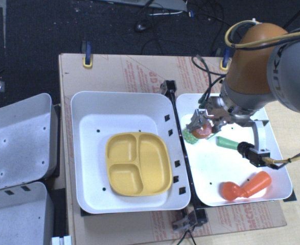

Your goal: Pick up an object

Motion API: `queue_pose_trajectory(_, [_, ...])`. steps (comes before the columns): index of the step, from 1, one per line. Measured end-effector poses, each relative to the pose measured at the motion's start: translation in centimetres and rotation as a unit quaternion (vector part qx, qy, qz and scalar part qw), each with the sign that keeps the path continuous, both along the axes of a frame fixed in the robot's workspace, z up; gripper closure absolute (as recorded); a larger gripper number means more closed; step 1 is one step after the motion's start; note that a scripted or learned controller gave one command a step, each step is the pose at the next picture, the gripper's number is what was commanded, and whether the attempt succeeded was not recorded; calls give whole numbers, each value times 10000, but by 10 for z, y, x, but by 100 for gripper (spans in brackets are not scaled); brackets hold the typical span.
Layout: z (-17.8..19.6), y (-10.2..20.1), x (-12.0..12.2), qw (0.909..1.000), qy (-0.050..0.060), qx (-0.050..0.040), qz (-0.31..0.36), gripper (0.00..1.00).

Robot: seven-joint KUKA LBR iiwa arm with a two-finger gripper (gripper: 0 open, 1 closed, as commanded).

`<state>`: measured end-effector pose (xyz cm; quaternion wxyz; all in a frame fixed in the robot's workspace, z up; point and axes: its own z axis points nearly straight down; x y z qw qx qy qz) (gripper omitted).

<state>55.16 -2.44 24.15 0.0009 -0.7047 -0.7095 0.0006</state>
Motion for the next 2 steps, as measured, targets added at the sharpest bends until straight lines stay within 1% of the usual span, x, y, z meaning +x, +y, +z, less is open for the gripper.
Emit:
queue_pose_trajectory(1, [-11, 54, 0, 10000, 3, 1, 1, 100])
queue_pose_trajectory(2, [-1, 105, 11, 10000, -23, 4, 6, 100])
